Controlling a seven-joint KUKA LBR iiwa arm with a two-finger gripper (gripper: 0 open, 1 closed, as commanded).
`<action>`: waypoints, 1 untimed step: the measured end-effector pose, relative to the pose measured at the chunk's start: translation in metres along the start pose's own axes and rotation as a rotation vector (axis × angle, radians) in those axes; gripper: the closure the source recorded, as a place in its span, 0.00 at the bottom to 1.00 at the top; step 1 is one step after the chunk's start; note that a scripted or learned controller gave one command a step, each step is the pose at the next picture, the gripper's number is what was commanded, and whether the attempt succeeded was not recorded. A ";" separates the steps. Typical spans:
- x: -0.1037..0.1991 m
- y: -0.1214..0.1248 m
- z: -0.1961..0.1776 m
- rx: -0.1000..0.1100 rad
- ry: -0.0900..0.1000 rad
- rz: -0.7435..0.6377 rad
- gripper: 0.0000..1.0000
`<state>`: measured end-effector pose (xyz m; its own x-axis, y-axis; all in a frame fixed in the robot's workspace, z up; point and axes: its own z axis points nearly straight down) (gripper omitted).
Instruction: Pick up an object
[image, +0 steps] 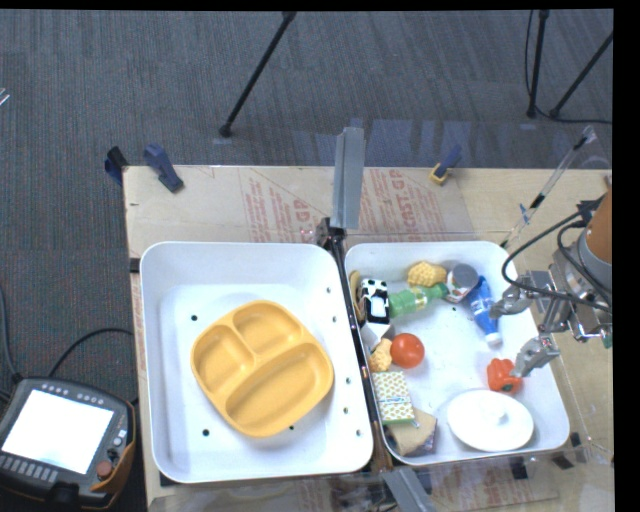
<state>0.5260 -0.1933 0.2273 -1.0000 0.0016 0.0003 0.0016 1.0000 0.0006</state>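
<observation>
Looking down at a slant on the bench (250, 200): two shallow white bins side by side.

Left bin (160, 300): holds one yellow divided plate (262, 367), three compartments, lying flat near the middle, turned at an angle to the bin walls.

Right bin (455, 248): crowded.
- Along its left wall, a black-and-white cow toy (374, 299) at the top, then a small yellow piece (381, 355) below it, then a green-patterned packet (393, 396), then a sandwich-like toy (417, 434) in the near-left corner.
- A green bottle (412, 299) lies on its side just right of the cow toy.
- A yellow corn-like toy (427, 272) sits above the bottle, near the far wall.
- A grey round object (462, 279) is beside the corn, touching a blue tube (482, 307) that slants down toward the right.
- A red tomato (407, 349) rests near the bin's middle-left, just beside the yellow piece.
- A white round lid (490, 420) lies flat in the near-right part.
- An orange-red pepper toy (503, 375) sits just above the lid, near the right wall.

Gripper (527, 331): reaches in over the right wall, fingers spread wide, one tip near the blue tube, the other just beside the pepper toy. Nothing sits between them; contact with the pepper cannot be told.
</observation>
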 end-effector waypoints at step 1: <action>-0.040 -0.018 0.105 -0.004 0.009 0.121 0.00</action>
<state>0.5662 -0.2112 0.1219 -0.9925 0.1222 0.0092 0.1222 0.9925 0.0036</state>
